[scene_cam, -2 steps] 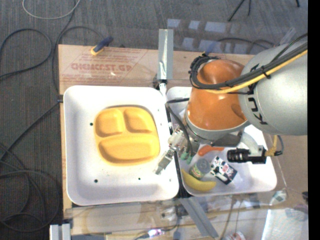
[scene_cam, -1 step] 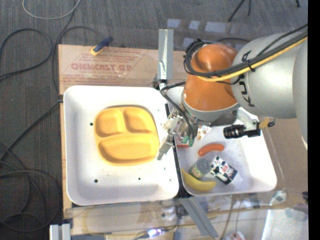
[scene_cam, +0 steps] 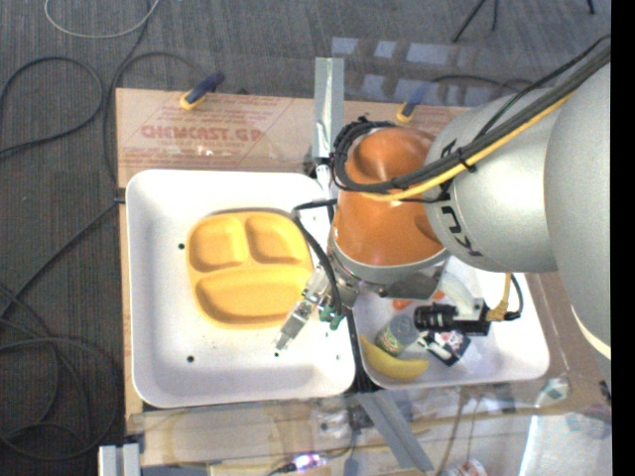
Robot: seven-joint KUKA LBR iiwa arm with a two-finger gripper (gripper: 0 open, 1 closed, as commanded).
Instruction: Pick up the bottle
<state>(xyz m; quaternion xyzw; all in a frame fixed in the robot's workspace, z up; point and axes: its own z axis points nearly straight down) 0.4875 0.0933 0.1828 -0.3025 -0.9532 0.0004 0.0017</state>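
Note:
A small greenish bottle point(scene_cam: 398, 335) with a grey cap lies in the right bin point(scene_cam: 526, 360), just under the arm's wrist and against a yellow banana point(scene_cam: 395, 366). The arm's orange band point(scene_cam: 387, 196) and grey body cover most of that bin. The gripper point(scene_cam: 295, 325) points down and to the left over the right part of the left bin point(scene_cam: 159, 365), beside the yellow tray. It is to the left of the bottle, across the wall between the bins. I see nothing held in it.
A yellow divided tray point(scene_cam: 246, 266) lies in the middle of the left bin. A black, white and red object point(scene_cam: 446, 343) sits right of the bottle. Cables run along the arm, and bare white floor shows around the tray.

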